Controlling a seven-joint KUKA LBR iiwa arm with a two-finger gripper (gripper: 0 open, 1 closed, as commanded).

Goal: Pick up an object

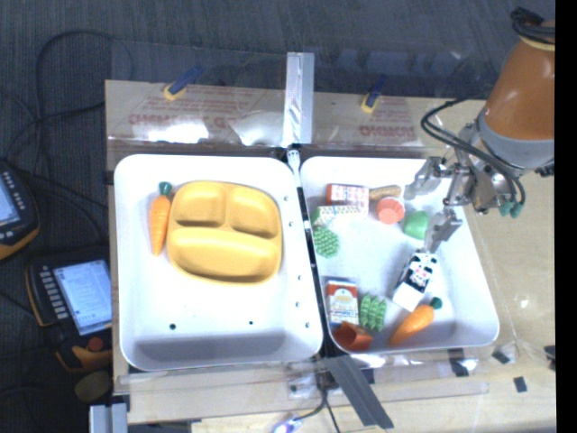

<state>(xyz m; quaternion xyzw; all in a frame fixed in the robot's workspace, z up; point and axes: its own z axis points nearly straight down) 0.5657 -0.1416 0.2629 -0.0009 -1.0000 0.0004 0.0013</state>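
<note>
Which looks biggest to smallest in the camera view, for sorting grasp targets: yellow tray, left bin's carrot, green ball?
1. yellow tray
2. left bin's carrot
3. green ball
The gaps are plain.

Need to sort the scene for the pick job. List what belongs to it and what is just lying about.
Job:
gripper, above the right bin
green ball and black-and-white carton, nearest to it
carrot, red cap

Lying about:
yellow tray and second carrot in the left bin
handheld screens left of the bench
</note>
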